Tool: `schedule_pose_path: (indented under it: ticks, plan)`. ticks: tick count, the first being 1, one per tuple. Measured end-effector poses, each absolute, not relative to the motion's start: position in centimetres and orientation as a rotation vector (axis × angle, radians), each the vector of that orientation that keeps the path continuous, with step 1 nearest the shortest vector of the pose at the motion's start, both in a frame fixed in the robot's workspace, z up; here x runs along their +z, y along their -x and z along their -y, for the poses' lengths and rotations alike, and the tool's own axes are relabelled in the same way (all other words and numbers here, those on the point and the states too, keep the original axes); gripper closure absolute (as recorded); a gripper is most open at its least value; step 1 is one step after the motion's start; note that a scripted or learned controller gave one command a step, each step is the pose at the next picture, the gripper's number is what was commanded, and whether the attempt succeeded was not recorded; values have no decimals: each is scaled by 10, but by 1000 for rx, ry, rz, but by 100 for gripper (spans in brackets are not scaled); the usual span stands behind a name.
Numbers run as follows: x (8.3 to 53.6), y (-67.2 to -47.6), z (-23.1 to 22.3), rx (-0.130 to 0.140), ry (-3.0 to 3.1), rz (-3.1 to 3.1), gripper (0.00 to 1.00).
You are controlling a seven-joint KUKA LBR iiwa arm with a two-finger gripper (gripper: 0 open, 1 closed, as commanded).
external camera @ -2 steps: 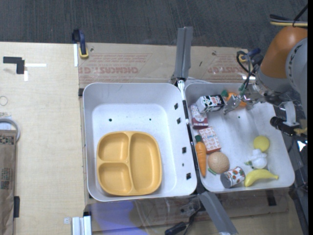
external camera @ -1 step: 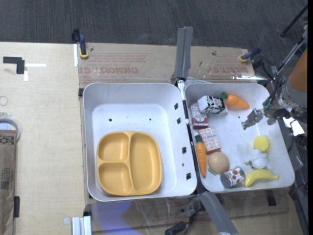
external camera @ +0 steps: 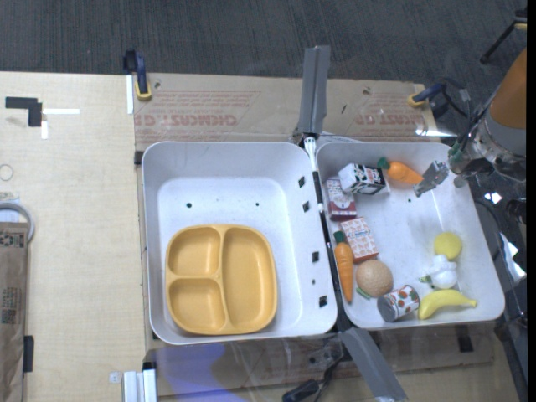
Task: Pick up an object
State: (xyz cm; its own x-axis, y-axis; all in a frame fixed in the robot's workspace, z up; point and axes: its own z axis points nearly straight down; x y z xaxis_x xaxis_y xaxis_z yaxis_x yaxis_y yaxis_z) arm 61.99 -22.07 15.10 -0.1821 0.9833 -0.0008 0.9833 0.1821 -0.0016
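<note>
The tool (external camera: 432, 177) hangs at the right of the frame, over the upper right part of the right bin (external camera: 481, 224). Its grey tip is small and a bit blurry, so I cannot tell what shape it is in. Nothing sits in it. The arm (external camera: 509, 107) comes in from the right edge, and it has an orange part up high.

Start at the bottom of the frame, which is nearest. In the right bin, a yellow banana (external camera: 444, 303) lies in the lower right corner. Just left of it is a small can (external camera: 400, 303) with a red label, lying on its side. Above the can is a round brown ball (external camera: 373, 278). A long orange carrot (external camera: 344, 266) lies along the left wall of that bin, touching the ball. A small white thing (external camera: 440, 271) sits just above the banana, and a yellow lemon (external camera: 448, 244) sits just above that.

Going up, a little red and white box (external camera: 360, 239) is near the carrot top. Another small box (external camera: 338, 198) is higher, by the left wall. A black and white carton (external camera: 363, 178) lies near the top of the bin. Beside it is a second small orange carrot (external camera: 403, 172), close to the tool.

The left bin (external camera: 167, 182) holds a yellow tray (external camera: 222, 278) with three parts, in its lower half.

Both bins rest on the counter (external camera: 67, 224), which is pale wood at the left of the frame. Brown cardboard (external camera: 218, 111) lies behind the bins.
</note>
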Motion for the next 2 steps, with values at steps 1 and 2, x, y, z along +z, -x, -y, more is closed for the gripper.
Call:
schedule_pose_path:
  ticks: [1,2]
  plan:
    - [160,-621,220,3,2006,2420,100]
    - [160,-621,220,4,2006,2420,0]
